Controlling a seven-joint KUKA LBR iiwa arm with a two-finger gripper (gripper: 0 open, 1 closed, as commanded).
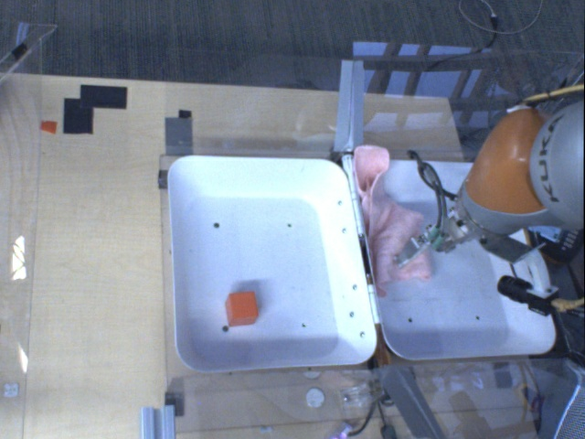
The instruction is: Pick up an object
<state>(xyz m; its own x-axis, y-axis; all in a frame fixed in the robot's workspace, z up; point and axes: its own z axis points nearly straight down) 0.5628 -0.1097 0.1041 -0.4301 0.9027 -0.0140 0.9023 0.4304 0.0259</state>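
The tabletop (101,273) carried two white bins, and a pink cloth (391,230) lay bunched against the right bin's (475,327) left wall, partly draped over it. The pincer (422,245) sat low on the cloth's right edge, seemingly to grab it; I could not tell whether it had clenched. An orange cube (242,308) rested near the left bin's (265,190) front-left corner.

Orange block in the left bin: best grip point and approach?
Judging by shape, take the orange block across two opposite flat sides, coming straight down from above. It sits alone on the left bin floor, away from the walls, so the gripper has room on every side.
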